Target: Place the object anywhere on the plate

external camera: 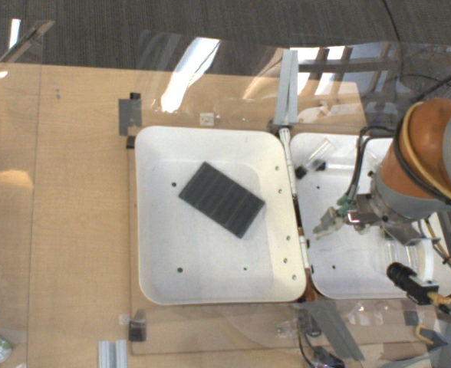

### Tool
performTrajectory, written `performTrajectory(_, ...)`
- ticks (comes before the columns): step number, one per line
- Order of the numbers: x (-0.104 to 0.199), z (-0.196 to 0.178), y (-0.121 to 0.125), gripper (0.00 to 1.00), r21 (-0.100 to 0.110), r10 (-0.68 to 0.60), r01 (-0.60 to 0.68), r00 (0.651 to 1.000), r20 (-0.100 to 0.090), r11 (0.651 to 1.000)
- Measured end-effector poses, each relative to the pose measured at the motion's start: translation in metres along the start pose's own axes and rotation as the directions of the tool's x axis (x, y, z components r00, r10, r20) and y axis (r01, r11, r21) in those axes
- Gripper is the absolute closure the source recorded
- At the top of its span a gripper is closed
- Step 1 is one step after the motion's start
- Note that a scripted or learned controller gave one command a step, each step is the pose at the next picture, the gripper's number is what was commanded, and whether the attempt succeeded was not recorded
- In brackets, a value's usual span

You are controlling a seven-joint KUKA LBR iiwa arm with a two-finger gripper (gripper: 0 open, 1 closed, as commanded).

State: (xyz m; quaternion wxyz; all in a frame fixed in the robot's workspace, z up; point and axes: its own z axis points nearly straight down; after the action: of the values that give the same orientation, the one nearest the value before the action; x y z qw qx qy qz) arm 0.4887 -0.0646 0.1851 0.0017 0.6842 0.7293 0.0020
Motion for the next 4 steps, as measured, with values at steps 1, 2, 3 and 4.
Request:
performTrajectory(1,0.0,0.0,0.0,0.0,0.0,0.0,0.0,1.0,0.0,1.0)
performTrajectory(2,0.0,0.0,0.0,0.0,0.0,0.0,0.0,1.0,0.0,1.0)
performTrajectory(3,0.0,0.0,0.0,0.0,0.0,0.0,0.0,1.0,0.0,1.0)
performTrajectory(4,0.0,0.0,0.0,0.0,0.0,0.0,0.0,1.0,0.0,1.0)
